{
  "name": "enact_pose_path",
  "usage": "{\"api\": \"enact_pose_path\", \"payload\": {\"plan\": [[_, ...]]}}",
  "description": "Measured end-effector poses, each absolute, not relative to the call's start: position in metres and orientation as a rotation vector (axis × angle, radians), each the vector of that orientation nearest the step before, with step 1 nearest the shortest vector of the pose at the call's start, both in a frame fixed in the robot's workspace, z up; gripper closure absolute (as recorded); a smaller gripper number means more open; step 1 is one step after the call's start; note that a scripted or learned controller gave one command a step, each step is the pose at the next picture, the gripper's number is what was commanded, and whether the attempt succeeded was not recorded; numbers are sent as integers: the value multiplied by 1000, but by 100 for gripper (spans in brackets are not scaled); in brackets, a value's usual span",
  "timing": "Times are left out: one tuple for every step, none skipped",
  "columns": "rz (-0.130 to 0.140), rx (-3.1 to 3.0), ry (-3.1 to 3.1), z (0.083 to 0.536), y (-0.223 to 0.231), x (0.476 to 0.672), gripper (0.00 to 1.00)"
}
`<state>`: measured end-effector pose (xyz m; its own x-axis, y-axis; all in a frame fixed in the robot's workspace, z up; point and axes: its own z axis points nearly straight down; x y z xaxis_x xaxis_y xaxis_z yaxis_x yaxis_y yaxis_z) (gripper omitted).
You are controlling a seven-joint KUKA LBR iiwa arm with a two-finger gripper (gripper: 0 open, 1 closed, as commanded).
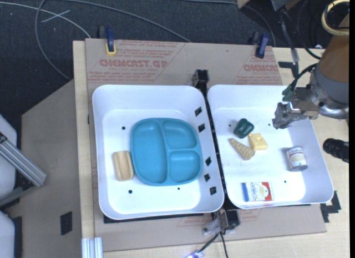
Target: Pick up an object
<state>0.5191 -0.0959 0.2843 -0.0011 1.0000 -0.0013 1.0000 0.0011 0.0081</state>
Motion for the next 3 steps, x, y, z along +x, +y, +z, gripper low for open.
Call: {"api": "enact_pose_path", "payload": {"plan": [[-1,2221,2226,264,-54,516,100],[-1,2219,2229,262,-3,506,100],[-3,2220,2231,237,48,493,100]]}}
